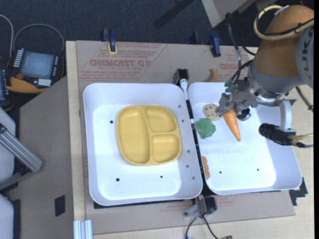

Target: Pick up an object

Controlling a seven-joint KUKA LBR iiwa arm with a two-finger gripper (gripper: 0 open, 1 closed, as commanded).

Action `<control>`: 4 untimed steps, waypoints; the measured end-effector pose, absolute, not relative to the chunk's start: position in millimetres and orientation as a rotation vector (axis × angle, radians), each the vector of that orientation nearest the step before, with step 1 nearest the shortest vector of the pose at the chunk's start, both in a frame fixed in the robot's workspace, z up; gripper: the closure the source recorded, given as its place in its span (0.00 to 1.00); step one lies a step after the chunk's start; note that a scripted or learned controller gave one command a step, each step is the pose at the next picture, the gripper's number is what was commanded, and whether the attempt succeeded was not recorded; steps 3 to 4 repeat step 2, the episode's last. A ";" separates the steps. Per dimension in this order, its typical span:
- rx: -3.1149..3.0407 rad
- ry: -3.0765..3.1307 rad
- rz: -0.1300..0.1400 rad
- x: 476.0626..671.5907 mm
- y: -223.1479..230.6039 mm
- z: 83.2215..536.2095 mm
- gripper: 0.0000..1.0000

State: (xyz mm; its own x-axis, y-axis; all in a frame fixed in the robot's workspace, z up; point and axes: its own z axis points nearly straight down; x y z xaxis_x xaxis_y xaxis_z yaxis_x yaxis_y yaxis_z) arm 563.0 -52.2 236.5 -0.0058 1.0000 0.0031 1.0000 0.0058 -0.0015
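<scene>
Carrot (232, 125): right bin (259, 178), upper part — top end just under the gripper (228, 105).
Jaws: hidden from here, cannot tell.
Nearby: cookie (212, 111), green lump (205, 128).
Left bin (99, 148): yellow tray (148, 134).

The arm (286, 39) is cut off by the right edge; the gripper (230, 103) hides the carrot's (232, 124) top.

Right bin (279, 180) front: bare floor.

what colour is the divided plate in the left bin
Pale yellow. The divided plate lies flat in the left bin, seen plainly in the camera view.
</scene>
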 end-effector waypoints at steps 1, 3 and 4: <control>-2.213 -2.225 0.001 554.1 4.8 223.0 1.00; -2.212 -2.225 0.002 543.5 57.5 213.1 1.00; -2.212 -2.225 0.002 543.5 57.5 213.1 1.00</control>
